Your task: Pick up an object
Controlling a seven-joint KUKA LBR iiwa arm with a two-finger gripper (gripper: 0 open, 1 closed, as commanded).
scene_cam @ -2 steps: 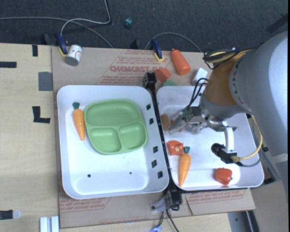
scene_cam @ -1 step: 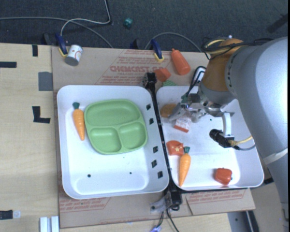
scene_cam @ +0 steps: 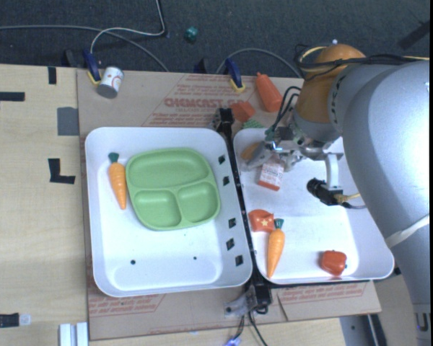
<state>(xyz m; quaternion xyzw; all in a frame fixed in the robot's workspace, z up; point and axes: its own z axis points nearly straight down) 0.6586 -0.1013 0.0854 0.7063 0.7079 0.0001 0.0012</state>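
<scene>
Arm [scene_cam: 390,143]: nearest, over right bin [scene_cam: 361,265]
Gripper [scene_cam: 281,146]: above small packet [scene_cam: 270,176] in right bin
Fingers: state couldn't be told

I see a small orange-and-white packet [scene_cam: 270,176] lying tilted in the right bin's upper left, a carrot [scene_cam: 275,248] pointing down near its left wall (green top upward), and a red piece [scene_cam: 333,262] lower right.

Bright, even overhead light; soft shadows, slight blur.
</scene>
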